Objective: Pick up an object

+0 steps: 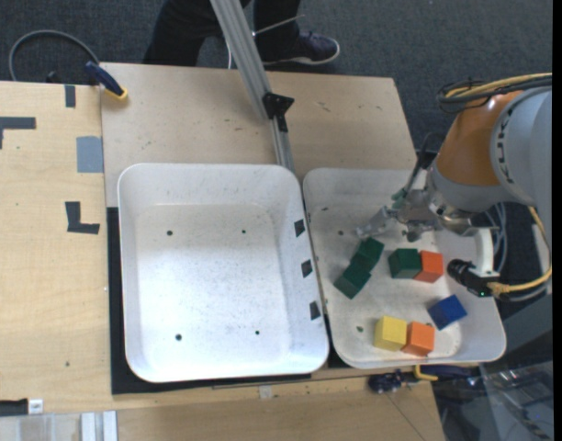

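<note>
The grey arm with the orange band (483,145) reaches in over the far right edge of the right shallow white bin (336,191), and its two-finger gripper (391,220) hangs low over the far half of that bin. One thin metal piece runs out from the gripper toward the long dark green block (359,266); whether the fingers are spread or closed cannot be told at this angle, and no object is visible between them. All candidate objects lie in the right bin. The long dark green block lies tilted near the bin's middle, just below the gripper. A small green cube (404,263) and a small orange cube (432,265) sit side by side, touching or nearly so, toward the bin's right edge. A blue block (446,310) lies nearer the front right corner. A yellow cube (389,333) and a second orange cube (420,338) sit together by the front edge. The left shallow white bin (134,191) stands beside the right one on the tabletop (189,108). Judged from this layout, the task is at the approach stage: every object rests on the bin floor and nothing is lifted. Remaining steps are to close on one object, most likely the long dark green block as the nearest, and raise it clear of the bin.
</note>
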You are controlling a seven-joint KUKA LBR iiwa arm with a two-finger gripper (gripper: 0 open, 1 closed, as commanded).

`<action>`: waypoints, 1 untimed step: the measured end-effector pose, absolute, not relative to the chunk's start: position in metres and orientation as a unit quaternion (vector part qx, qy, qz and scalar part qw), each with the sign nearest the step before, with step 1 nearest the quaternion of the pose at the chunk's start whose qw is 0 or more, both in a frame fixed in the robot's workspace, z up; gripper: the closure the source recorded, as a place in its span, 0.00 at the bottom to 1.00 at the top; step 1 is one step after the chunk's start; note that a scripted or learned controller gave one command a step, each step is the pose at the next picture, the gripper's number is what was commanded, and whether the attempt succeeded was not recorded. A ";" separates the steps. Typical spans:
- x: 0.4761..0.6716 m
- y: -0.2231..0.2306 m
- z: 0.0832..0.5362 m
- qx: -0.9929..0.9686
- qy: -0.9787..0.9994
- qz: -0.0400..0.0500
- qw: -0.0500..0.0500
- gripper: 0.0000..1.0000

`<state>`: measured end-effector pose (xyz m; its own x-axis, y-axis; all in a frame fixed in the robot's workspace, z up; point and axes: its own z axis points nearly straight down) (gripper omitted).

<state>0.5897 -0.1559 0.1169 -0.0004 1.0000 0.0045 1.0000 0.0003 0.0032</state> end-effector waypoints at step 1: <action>0.592 -0.156 0.131 -0.706 -0.708 -0.004 -0.004 1.00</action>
